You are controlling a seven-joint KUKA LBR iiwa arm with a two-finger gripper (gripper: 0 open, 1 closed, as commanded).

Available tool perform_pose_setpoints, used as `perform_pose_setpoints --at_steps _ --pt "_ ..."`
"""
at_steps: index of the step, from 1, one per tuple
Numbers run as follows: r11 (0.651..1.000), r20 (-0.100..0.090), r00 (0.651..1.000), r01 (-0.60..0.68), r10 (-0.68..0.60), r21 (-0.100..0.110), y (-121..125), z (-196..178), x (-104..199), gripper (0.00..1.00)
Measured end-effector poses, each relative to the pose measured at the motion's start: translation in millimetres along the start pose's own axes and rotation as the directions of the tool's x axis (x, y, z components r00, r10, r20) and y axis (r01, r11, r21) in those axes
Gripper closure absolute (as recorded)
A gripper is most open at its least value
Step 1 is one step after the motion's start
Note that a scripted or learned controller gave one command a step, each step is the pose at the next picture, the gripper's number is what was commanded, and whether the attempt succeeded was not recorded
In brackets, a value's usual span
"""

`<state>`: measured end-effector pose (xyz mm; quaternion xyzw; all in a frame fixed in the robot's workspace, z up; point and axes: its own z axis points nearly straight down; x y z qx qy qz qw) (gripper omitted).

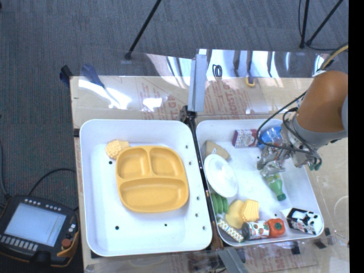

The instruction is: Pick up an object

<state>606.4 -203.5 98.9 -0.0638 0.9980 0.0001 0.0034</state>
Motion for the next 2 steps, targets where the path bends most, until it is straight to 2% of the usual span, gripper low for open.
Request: perform_pose_setpoints --at_steps 1,2 --pt "0.973 -0.008 0.973 -0.232 0.232 -0.001 3 12 69 1.0" --pt "0.974 -0.006 0.974 -0.228 0.228 -0.001 5 2 67 1.0"
